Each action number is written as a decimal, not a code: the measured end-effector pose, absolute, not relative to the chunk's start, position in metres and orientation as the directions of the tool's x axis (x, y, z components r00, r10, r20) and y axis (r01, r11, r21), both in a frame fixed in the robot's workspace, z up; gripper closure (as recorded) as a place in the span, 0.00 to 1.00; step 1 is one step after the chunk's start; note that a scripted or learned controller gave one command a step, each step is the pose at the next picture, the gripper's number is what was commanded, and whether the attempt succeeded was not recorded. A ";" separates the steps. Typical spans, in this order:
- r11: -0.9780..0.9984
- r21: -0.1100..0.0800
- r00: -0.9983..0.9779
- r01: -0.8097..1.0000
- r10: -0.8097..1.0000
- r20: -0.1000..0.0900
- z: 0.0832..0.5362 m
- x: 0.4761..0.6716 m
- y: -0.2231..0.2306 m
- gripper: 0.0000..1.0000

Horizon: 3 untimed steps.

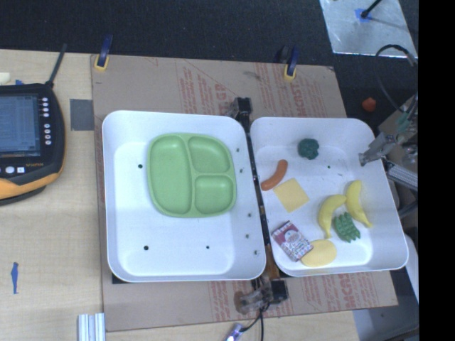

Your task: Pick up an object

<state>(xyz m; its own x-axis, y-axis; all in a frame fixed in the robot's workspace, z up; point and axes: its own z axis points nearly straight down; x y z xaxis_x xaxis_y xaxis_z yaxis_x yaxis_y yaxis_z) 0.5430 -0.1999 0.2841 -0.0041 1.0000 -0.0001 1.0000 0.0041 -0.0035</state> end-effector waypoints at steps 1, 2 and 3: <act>0.006 -0.007 -0.006 1.000 1.000 0.000 0.157 0.584 -0.174 0.00; 0.006 -0.006 -0.006 1.000 1.000 0.001 0.094 0.516 -0.158 0.00; 0.004 -0.002 -0.004 1.000 1.000 0.001 0.092 0.617 -0.127 0.00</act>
